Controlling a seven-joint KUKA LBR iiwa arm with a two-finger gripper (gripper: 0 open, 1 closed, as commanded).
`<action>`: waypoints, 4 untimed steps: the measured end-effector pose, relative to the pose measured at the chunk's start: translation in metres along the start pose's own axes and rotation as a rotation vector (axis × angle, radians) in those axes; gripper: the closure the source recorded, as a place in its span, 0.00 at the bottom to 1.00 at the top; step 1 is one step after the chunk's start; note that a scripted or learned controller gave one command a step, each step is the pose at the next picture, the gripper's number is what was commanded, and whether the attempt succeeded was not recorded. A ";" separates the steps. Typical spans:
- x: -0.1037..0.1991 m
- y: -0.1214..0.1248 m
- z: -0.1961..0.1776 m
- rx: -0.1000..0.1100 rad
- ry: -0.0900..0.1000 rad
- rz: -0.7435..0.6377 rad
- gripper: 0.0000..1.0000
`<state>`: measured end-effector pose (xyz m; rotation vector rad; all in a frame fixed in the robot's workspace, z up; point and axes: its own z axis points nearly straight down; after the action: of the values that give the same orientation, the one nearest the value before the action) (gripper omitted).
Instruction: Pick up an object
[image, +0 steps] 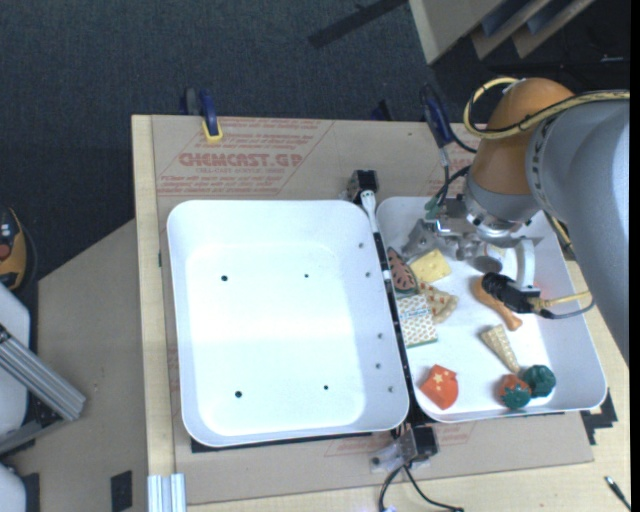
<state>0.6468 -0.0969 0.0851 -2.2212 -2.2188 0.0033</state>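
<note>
Red toy (439, 386) nearest; hand (447, 236) (over right bin (590, 375)) above yellow block (432, 267).

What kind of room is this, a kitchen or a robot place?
Probably a robot lab, not a kitchen. A big grey robot arm reaches over two white bins on a workbench, and the food pieces look like toys, such as a yellow cheese wedge.

Board (250, 150) under bins reads "CHEMCAST G P", prob. partly cut off.
</note>
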 end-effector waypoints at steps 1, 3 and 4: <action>0.000 0.001 -0.011 -0.004 -0.001 -0.001 1.00; 0.001 -0.047 -0.002 -0.006 -0.006 0.003 0.00; 0.003 -0.045 -0.012 -0.010 -0.003 0.001 1.00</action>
<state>0.6018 -0.0940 0.0971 -2.2289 -2.2239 -0.0052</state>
